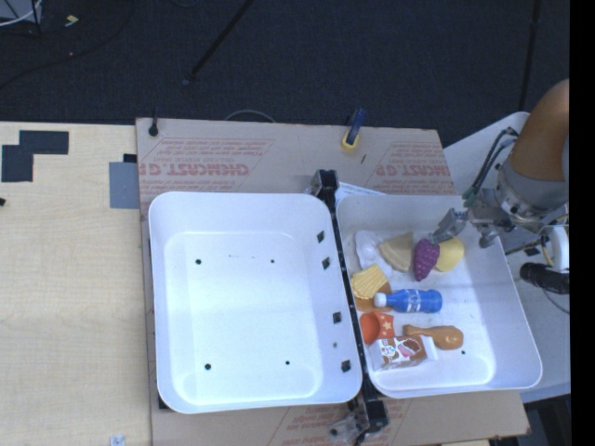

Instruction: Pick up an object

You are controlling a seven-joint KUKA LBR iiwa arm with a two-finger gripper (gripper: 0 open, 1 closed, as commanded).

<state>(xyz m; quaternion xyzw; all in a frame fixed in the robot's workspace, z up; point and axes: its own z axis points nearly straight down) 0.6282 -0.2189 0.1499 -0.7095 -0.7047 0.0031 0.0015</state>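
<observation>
Here two shallow white bins sit side by side on the desk [74, 277]. The left bin [242, 214] holds nothing visible but a few small dark dots on its floor. The right bin [507, 342] holds a cluster of small toy items toward its left and far part: one purple grape bunch [425, 257], one yellow piece [451, 255] just to its right and touching it, one pale wedge [398, 249] to its left, one white piece [366, 246] further left, one ridged yellow piece [369, 281], one blue bottle [415, 300] lying on its side, one orange-red piece [376, 326], one brown drumstick-shaped piece [437, 334], and one small printed packet [403, 351] nearest the front.

The arm [539, 156] comes in from the right, grey with an orange band above the wrist. Its pincer [471, 223] hangs over the far right part of the right bin, just beside the yellow piece and the grape bunch; its two fingers stand spread apart, with nothing between them.

Both bins rest on a brown cardboard sheet [279, 161] printed with red lettering, laid on the pale wooden desk. One blue-and-yellow clamp [352, 130] sits at the far edge of the cardboard. Beyond the desk lies dark carpet [279, 45] crossed by cables.
</observation>
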